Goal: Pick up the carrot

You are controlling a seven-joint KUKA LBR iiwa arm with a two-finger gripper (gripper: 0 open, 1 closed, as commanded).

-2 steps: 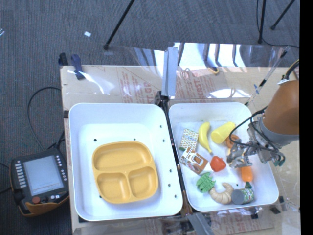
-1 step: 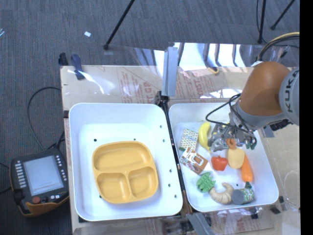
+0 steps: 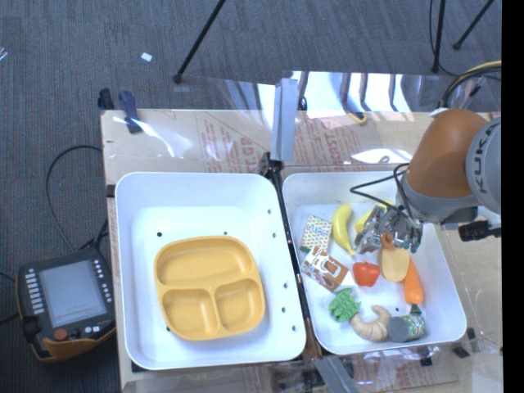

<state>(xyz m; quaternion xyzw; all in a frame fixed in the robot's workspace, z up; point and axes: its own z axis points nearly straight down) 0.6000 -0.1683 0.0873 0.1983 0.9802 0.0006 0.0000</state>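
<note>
Carrot (image 3: pixel 413 285) lies in the right bin (image 3: pixel 451 278) near its far-right wall, orange body angled with the tip toward the bin's lower edge, touching a pale potato-like piece (image 3: pixel 395 264) on its left. Gripper (image 3: pixel 388 237) hangs just above and left of it, over the potato piece and beside the banana (image 3: pixel 341 227); whether it is spread or pressed together I cannot tell from this slant, and nothing shows pinched in it. Judgement: crowding makes a clean grasp awkward, with a red pepper (image 3: pixel 366 273), croissant (image 3: pixel 372 322) and small can (image 3: pixel 407 327) close by.
</note>
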